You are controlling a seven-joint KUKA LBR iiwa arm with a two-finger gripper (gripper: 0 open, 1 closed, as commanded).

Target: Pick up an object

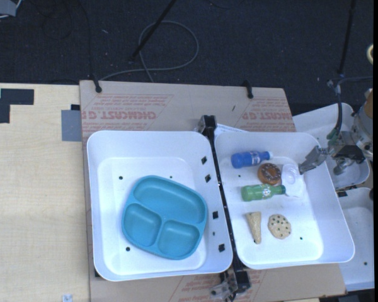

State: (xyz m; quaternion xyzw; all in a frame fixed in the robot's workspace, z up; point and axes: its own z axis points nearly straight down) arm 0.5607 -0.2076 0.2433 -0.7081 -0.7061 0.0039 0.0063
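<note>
Camera view: the gripper is positioned at the right rim of the right bin, with nothing seen between its fingers; how far they are parted cannot be told. The candidate objects are clustered to its left: a blue bottle, a brown doughnut, a green bottle, and, nearer the front, a cone-shaped piece and a cookie. A failed grasp is judged likely, since the doughnut is touching or nearly touching both bottles and a neighbour may be nudged. The rounded bottles may also roll away under contact. The blue divided plate is set in the left bin, well apart.
</note>
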